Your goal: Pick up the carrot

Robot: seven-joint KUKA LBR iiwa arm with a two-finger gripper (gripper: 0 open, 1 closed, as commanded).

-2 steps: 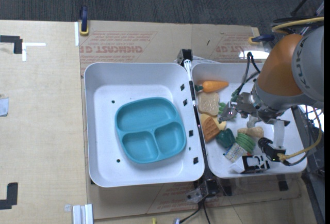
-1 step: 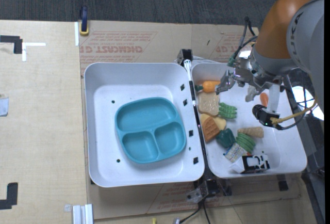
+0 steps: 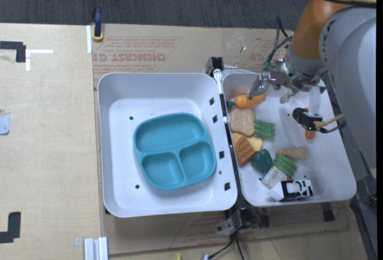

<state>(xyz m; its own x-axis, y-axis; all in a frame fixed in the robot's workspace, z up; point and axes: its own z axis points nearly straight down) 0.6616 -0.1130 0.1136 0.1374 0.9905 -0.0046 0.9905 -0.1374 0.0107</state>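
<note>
The carrot (image 3: 249,99) is a small orange piece with a green end. It lies at the far left of the right bin (image 3: 326,160), close to the wall shared with the left bin. My gripper (image 3: 274,89) hangs over the bin's far end, just right of the carrot and a little above it. It is open, with one finger (image 3: 261,82) near the carrot's right tip. Nothing sits between the fingers.
Below the carrot lie a bread slice (image 3: 242,121), a green vegetable (image 3: 264,128), an orange-yellow wedge (image 3: 244,148), a dark green piece (image 3: 261,160) and a tan piece (image 3: 291,153). A black-and-white box (image 3: 294,188) sits at the near edge. The left bin (image 3: 114,133) holds a blue divided plate (image 3: 173,150).
</note>
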